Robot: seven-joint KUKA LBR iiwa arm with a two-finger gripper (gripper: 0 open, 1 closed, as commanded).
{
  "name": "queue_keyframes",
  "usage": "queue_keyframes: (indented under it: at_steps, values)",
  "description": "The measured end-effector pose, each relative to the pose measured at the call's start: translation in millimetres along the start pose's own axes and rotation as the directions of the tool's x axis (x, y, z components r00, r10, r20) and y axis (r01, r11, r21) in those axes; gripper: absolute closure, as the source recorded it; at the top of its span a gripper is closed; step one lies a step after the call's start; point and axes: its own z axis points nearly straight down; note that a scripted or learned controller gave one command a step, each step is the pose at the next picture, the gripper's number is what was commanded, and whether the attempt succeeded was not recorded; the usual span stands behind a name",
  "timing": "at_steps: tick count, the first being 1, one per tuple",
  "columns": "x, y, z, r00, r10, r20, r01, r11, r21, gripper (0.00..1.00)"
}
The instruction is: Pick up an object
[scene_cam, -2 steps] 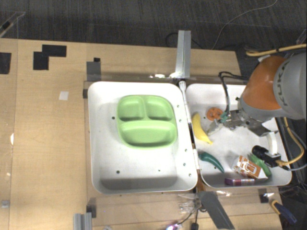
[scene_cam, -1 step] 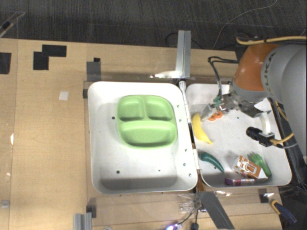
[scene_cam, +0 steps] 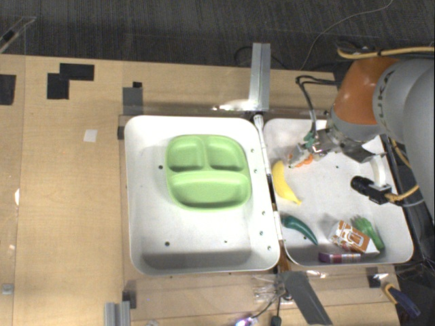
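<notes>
A KUKA arm [scene_cam: 401, 94] is reaching in from the right over the right-hand bin [scene_cam: 401, 250], its gripper [scene_cam: 314, 145] hanging low at the bin's far left corner, right above a small orange object [scene_cam: 301, 159] that looks like a toy carrot. Whether the fingers are apart, together or clamped on anything cannot be told from this angle; the tool is merging with the object below it and no gap is showing. The orange object is lying on the bin floor near the dividing wall, just beyond the top end of a yellow banana [scene_cam: 284, 183], and is looking small, slim and partly hidden by the tool. The risk, as it appears from here, is a miss or a glancing grip: a thin, tapered piece could be slipping out of the closing fingers, or being nudged against the wall or onto the banana instead of being lifted. Working this close to the corner is also leaving little room, so the tool could be catching the rim. Elsewhere in the same bin a dark green pepper-like piece [scene_cam: 300, 227], a printed packet [scene_cam: 352, 237] and a purple marker [scene_cam: 340, 256] are lying near the front edge, well apart from the gripper, while a green divided plate [scene_cam: 206, 170] is sitting in the left-hand bin [scene_cam: 146, 250].
</notes>
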Motion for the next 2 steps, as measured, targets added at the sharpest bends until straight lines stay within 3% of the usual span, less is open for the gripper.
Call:
queue_keyframes:
  at_steps: [1, 2]
  values:
    - [-54, -10, 13, 0.996, -0.087, 0.000, 0.087, 0.996, 0.008, 1.00]
    - [20, 10, -84, 0.998, -0.066, -0.005, 0.066, 0.998, 0.012, 1.00]
